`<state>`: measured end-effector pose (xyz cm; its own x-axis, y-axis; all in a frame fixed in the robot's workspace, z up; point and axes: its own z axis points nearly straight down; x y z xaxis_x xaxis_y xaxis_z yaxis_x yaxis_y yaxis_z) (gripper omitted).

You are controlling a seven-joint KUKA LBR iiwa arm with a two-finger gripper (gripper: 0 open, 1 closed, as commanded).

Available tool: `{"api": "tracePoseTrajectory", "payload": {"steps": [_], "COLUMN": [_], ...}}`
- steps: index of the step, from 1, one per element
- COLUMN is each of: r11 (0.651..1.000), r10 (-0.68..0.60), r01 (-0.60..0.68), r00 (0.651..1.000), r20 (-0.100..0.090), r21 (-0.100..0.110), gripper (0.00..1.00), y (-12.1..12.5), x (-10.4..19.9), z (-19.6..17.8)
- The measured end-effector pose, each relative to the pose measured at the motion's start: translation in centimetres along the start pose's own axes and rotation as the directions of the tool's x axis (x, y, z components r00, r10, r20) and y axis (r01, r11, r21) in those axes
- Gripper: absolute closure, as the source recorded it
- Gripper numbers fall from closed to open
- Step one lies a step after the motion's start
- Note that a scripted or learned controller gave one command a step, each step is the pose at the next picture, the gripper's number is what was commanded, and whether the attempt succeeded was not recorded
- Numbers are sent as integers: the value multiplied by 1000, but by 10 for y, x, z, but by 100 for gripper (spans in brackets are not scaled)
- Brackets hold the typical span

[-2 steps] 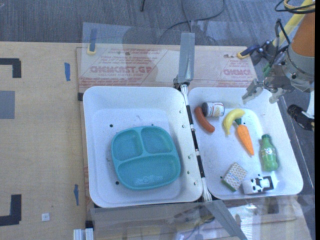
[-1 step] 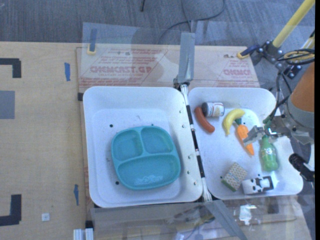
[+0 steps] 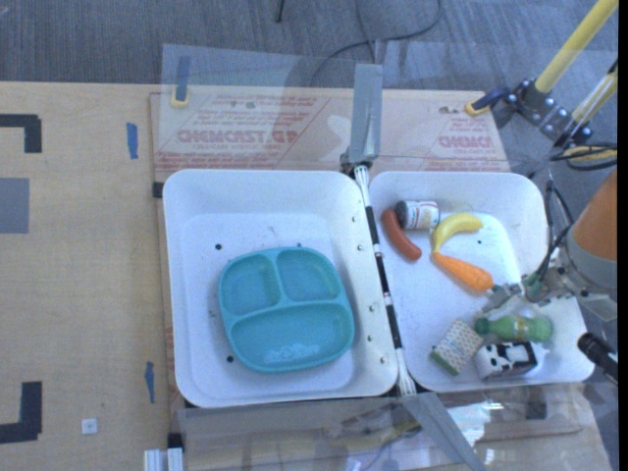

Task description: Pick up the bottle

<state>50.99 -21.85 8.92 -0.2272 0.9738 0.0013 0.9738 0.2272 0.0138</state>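
A wooden bench (image 3: 78, 292) carries two shallow white bins side by side, the left bin (image 3: 186, 204) and the right bin (image 3: 525, 189), with blue tape marks (image 3: 131, 140) and dark patches (image 3: 13, 205) on its surface.

Two bins sit side by side on the bench: the left bin (image 3: 186, 204) holds a divided plate (image 3: 285, 307) toward its near side. In the right bin (image 3: 530, 189), a jar (image 3: 422, 214) lies at the far left with a sausage (image 3: 400, 234) just left of it, a banana (image 3: 456, 229) to its right and a carrot (image 3: 463, 272) nearer. Along the near side lie a sponge (image 3: 456, 345), a cow-patterned toy (image 3: 506, 358) right of it, and a bottle (image 3: 515, 327) just behind the toy, with the gripper (image 3: 525, 290) at its far side.
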Motion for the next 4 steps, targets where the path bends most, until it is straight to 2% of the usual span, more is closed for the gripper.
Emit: {"api": "tracePoseTrajectory", "payload": {"steps": [1,2,3,4], "r11": [998,963,823,395], "r10": [59,270,567,919], "r01": [-59,-270,-567,-919], "r00": [998,963,823,395], "r20": [-1,9,8,8], "r21": [12,4,0,-7], "gripper": [0,0,0,0], "y": [-28,-19,-18,2], "x": [5,41,43,109], "z": [-14,0,1,0]}}
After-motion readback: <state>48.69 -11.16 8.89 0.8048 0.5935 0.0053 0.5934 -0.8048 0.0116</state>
